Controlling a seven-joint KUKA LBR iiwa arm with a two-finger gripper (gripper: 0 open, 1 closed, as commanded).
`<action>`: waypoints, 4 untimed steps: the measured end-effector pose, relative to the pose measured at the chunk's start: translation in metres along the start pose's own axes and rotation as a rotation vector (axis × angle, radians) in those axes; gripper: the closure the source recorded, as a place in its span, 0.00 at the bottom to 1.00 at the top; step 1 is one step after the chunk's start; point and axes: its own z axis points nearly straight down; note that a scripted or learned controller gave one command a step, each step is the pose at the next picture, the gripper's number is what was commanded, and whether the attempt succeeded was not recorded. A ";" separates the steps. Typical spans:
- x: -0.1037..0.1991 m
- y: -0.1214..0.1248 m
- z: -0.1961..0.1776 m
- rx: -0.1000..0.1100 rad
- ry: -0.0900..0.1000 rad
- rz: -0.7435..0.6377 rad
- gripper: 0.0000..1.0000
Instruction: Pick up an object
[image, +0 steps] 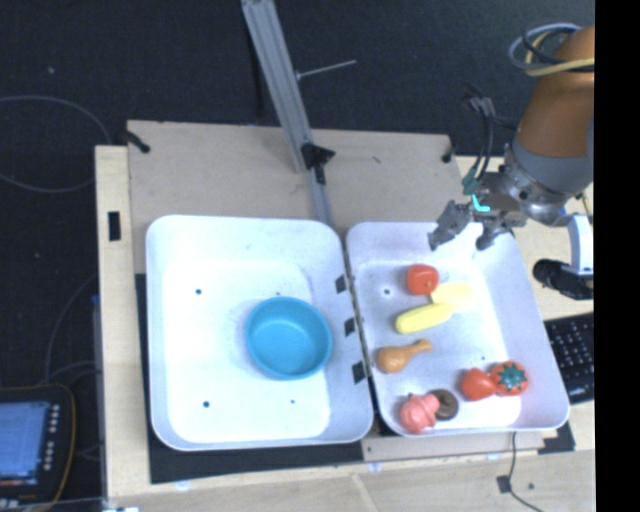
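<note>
Nearest the camera, in the right bin (535, 300), a pink toy (420, 410) and a red tomato-like piece (492, 381) are seen along the front wall. Behind them lie a tan drumstick (402, 354), a yellow corn-like piece (424, 318), a pale yellow piece (452, 293) and a small red ball (422, 279). A blue bowl (289, 337) sits in the left bin (190, 260). Farthest back, the tool (468, 228) is held above the right bin's rear edge, fingers spread apart, nothing between them.
</note>
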 end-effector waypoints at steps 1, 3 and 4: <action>0.000 0.001 -0.003 -0.006 -0.001 0.000 0.00; -0.002 0.000 0.104 0.002 -0.003 0.005 0.00; 0.005 -0.001 0.163 0.002 -0.002 0.005 0.00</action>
